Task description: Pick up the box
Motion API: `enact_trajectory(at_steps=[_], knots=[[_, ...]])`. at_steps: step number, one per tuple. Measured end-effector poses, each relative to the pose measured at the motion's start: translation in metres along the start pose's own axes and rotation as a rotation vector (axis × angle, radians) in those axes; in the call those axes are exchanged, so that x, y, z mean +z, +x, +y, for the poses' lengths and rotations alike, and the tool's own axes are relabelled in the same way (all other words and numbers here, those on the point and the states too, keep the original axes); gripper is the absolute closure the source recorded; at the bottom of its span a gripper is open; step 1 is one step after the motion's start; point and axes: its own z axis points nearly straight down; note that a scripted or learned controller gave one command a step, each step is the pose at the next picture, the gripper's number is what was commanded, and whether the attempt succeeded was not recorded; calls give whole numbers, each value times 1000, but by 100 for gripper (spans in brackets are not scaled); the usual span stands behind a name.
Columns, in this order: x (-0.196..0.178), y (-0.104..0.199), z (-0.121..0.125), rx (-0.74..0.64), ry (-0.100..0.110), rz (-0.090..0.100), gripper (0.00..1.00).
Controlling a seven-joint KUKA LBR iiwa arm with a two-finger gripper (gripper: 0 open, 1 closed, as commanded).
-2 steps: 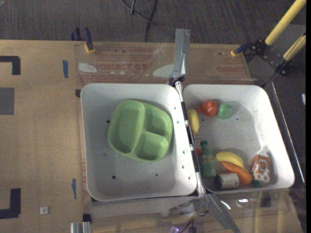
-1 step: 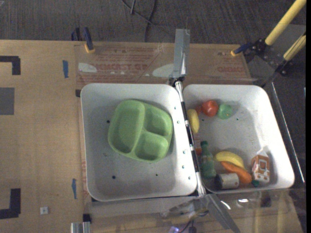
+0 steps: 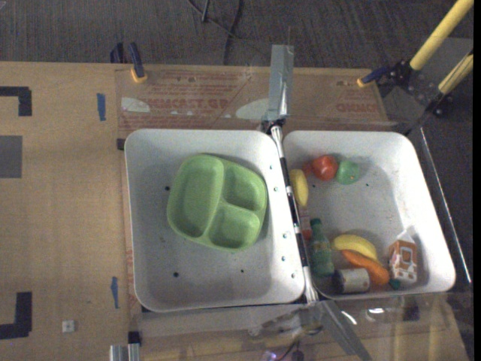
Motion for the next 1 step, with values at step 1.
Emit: enact_trajectory(at_steps=[1], knots=[[0,0,0,0,0,0,0]])
